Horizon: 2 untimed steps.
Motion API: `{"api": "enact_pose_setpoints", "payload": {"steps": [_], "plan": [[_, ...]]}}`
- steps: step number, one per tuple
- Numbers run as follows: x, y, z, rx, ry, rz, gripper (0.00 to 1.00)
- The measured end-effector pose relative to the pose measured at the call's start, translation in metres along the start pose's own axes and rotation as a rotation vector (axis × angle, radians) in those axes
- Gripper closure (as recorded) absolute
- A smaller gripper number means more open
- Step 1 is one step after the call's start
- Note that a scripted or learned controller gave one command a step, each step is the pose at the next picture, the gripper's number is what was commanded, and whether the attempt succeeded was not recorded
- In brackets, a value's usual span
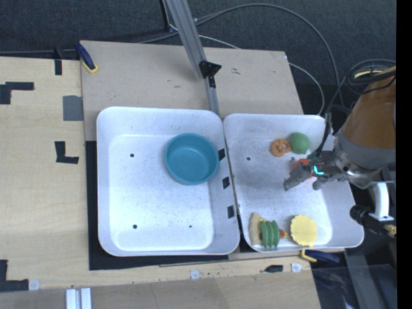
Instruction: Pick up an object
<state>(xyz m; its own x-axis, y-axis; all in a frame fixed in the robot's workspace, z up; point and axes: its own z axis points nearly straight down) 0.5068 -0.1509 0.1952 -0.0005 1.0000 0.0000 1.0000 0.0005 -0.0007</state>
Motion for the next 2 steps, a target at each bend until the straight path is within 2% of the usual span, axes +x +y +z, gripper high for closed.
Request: {"api": "enact_pose_setpoints", "payload": {"steps": [1,2], "plan": [[0.0,0.0,0.0,0.0,0.0,0.0,0.0],[-0.009,-0.006,0.051,0.005,0.001,0.001,0.0]]}}
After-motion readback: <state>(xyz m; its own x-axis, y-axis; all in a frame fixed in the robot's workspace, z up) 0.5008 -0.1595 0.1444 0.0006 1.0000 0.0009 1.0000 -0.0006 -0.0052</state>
